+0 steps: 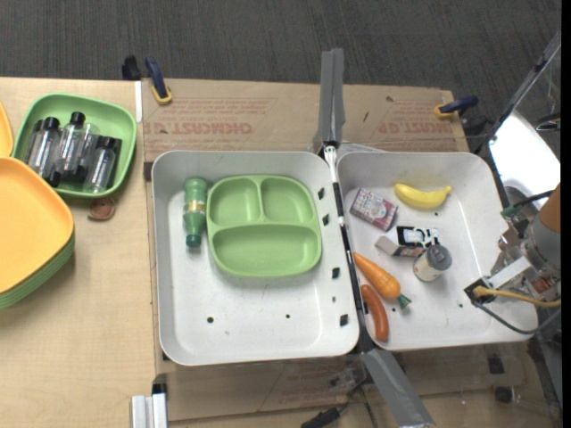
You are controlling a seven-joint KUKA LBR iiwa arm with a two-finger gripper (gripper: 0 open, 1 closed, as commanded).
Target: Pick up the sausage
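Starting big: the worktop point(241, 119) carries two white bins side by side. The left bin point(259, 328) has a green divided plate point(264, 224) and a green bottle point(194, 209) just left of it. The right bin point(446, 324) is the busy one: banana point(422, 194) far, pink packet point(373, 208) next to it, a small jar point(431, 262), a carrot point(377, 275), and then the sausage point(375, 312).

The sausage lies near the right bin's near-left corner, close along the left wall, with its far end touching or almost touching the carrot. Looks like a toy one, so probably light, smooth and a bit slippery, maybe slightly squishy. I'd pinch it across the middle of its short width, but the wall crowds one side.

The end effector point(486, 291) sits at the right bin's right edge, well apart from the sausage. Can't tell whether it's released or clenched.
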